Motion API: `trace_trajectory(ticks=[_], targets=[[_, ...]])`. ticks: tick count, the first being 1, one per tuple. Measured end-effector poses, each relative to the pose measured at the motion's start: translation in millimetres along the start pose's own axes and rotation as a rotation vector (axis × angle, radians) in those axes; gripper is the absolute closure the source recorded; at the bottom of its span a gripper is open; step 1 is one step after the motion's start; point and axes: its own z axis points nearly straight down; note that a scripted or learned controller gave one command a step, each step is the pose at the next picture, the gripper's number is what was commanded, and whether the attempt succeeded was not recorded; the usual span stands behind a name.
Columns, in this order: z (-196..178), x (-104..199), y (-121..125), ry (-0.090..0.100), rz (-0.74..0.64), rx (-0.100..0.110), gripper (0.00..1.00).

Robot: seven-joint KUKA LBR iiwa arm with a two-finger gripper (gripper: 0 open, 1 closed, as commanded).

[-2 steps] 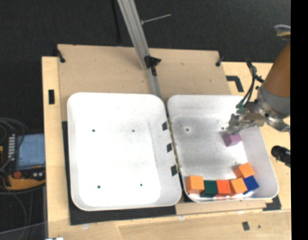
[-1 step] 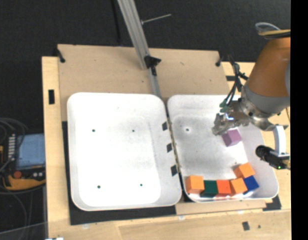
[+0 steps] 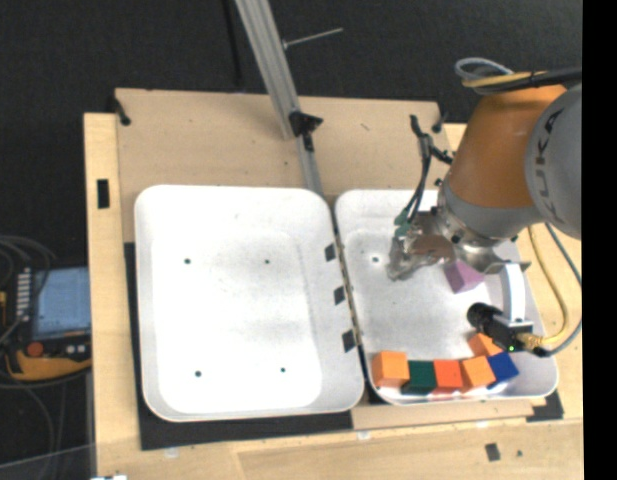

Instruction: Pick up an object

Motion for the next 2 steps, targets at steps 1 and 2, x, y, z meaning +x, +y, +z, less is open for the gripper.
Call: trace_trajectory(ticks=[1, 2], targets=[[8.8, 56.7, -11.5, 0.000, 0.000, 0.000, 1.00], [16.7, 113.7, -17.9, 0.000, -0.001, 0.002, 1.00]])
